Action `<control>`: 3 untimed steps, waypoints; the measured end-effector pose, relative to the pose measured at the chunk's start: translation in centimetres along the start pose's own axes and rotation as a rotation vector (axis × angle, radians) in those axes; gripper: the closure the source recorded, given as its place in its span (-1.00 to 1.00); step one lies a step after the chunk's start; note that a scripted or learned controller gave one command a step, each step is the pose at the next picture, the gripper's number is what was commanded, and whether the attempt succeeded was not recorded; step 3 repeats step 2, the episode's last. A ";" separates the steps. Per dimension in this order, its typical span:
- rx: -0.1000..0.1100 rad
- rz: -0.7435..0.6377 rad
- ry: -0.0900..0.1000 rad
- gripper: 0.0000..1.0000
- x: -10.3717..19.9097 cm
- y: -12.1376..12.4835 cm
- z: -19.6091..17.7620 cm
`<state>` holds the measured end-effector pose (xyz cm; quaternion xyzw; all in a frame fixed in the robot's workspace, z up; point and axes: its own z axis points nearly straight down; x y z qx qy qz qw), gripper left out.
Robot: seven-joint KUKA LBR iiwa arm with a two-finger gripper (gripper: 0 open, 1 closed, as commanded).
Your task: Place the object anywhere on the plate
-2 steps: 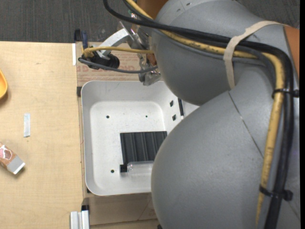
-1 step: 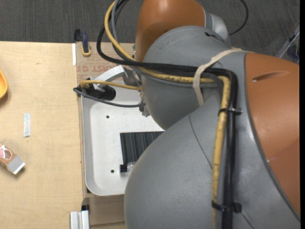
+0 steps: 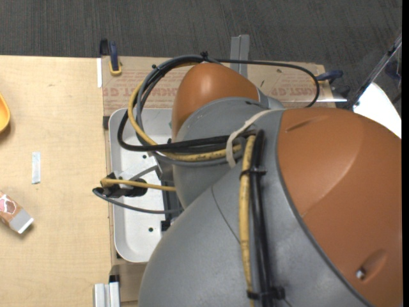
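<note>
Dark carpet (image 3: 192, 11) runs along the far side of a pale wooden bench (image 3: 57, 107) as a grey-and-orange arm (image 3: 307, 190) leans in from the right. Which item is the object to be moved, and where the plate lies, cannot be told from this angle. The arm's bulk covers most of the white bin (image 3: 131, 235), whose bare left end and near corner hold nothing that can be made out. Whether the jaws are spread, pressed together or pinching anything cannot be told either.

Yellow and black cables (image 3: 137, 107) loop over the bin's far half and trail to its left rim. Left of the bin, on the open bench, lie a small wrapped packet (image 3: 14, 213) at the near edge, a short pale strip (image 3: 36, 168) farther back, and an orange curved rim (image 3: 2, 117) cut off by the left border. It may be a dish, though that is only a guess. Printed cardboard (image 3: 137, 85) and a clamp (image 3: 114, 59) mark the bin's far edge.

Judging by the task, the sound course is to confirm a firm hold before carrying. The arm should then lower squarely over the plate's flat middle, keep the cables clear of the bin rim, and release only once the object rests.
</note>
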<state>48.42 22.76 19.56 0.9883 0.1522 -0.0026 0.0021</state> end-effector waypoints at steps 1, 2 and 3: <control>0.001 -0.004 0.004 1.00 4.4 1.5 -2.6; 0.000 -0.036 0.004 1.00 8.9 2.9 -13.3; 0.000 -0.036 0.004 1.00 8.9 2.9 -13.3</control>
